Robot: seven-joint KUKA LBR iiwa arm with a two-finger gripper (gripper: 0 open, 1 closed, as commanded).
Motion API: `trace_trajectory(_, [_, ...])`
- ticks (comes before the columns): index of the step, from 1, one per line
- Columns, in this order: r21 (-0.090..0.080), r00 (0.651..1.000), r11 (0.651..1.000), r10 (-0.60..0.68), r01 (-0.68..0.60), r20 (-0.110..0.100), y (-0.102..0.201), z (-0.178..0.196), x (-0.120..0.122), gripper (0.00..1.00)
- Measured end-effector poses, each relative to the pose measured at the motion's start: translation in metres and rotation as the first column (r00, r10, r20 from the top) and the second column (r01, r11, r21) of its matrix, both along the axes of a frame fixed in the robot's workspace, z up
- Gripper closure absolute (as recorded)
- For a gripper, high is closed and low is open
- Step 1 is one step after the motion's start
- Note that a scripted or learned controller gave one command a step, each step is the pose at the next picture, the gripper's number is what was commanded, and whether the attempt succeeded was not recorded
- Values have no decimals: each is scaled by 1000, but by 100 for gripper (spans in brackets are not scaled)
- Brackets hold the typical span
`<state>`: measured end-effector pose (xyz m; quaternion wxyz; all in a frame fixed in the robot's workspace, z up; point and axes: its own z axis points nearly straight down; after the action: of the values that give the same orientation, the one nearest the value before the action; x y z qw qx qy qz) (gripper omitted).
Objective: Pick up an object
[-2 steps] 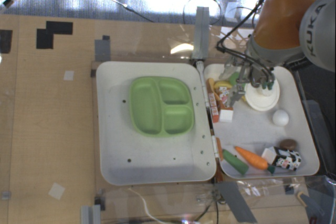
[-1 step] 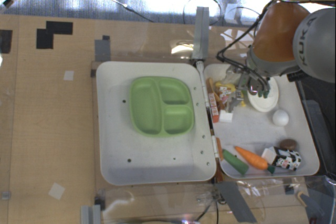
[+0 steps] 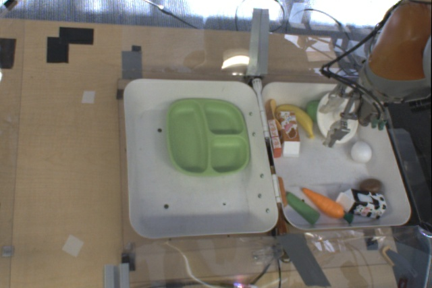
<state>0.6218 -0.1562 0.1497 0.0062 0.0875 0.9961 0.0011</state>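
My gripper [image 3: 339, 131] hangs low in the right bin [image 3: 398, 172], over the near edge of a white round dish [image 3: 331, 111]. Nothing shows in its grasp. A banana [image 3: 298, 117] and a green item [image 3: 312, 108] lie to the dish's left. A white ball [image 3: 361, 152] rests just right of the gripper. Toward the front of the bin lie an orange carrot [image 3: 322, 202], a dark green stick [image 3: 302, 208], a cow-patterned carton [image 3: 368, 204] and a small brown lump [image 3: 370, 185]. A red-brown box [image 3: 289, 125] and a white cube [image 3: 291, 148] sit near the bin's left wall.
The left bin [image 3: 148, 199] holds a green divided plate [image 3: 207, 135]. A grey divider post [image 3: 258, 44] stands between the bins at the back. Cables [image 3: 337, 44] trail behind the right bin, and the arm's orange band [image 3: 401, 44] looms at the right.
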Motion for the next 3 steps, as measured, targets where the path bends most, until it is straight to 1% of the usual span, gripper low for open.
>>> trace_trajectory(1, [-2,999,999,-50,50,0,7,-15,10,0])
trace_trajectory(2, [-15,1000,1000,18,-18,9,54,-33,15,0])
trace_trajectory(3, [-8,1000,1000,21,-21,2,-45,6,-12,0])
